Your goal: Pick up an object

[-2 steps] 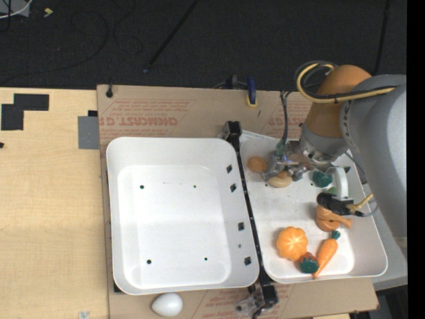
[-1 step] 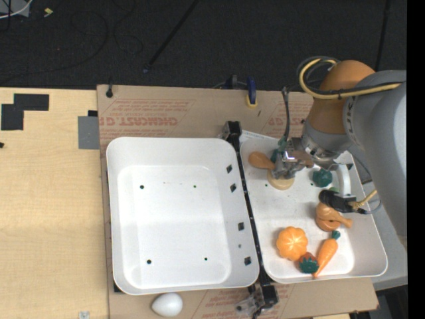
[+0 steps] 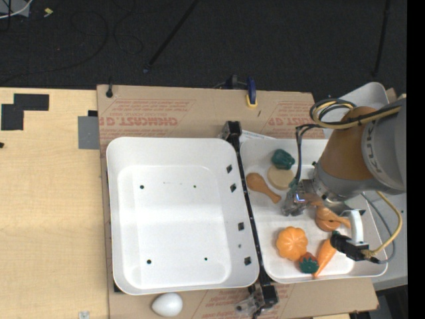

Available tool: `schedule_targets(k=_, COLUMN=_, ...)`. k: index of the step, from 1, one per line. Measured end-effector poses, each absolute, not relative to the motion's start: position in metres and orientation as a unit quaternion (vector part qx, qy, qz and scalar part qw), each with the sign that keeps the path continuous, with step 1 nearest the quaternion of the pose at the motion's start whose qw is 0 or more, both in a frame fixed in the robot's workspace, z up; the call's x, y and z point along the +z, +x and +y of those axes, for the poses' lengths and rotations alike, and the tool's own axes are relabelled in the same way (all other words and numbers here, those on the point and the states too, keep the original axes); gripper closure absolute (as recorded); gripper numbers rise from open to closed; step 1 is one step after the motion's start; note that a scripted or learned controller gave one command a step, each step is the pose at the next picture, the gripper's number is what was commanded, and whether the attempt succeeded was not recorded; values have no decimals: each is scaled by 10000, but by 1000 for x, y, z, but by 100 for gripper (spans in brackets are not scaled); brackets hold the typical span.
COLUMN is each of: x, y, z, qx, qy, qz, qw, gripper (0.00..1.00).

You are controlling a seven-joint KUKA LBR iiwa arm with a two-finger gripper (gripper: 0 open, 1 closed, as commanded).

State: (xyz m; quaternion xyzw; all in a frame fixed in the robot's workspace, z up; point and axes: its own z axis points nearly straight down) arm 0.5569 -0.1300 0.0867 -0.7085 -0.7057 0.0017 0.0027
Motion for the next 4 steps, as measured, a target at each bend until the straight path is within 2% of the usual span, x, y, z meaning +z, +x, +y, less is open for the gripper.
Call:
schedule_targets(k=1, x=269, y=547, z=-22, qx=-66, qy=-7030, qz=-7111, qw=-34, gripper=100)
schedule_targets(k=2, x=195, y=501, z=-46, qx=38, qy=-7081, qz=-7061, qw=46, gripper=100)
schedule_targets(k=3, x=199, y=504, z=-45, qx=13, qy=-7077, qz=-7065, qw=19, gripper=0)
schedule_targets(k=4, x=107, y=472, z=-88, qx=42, qy=-7092, qz=-7050, qw=41, gripper=0)
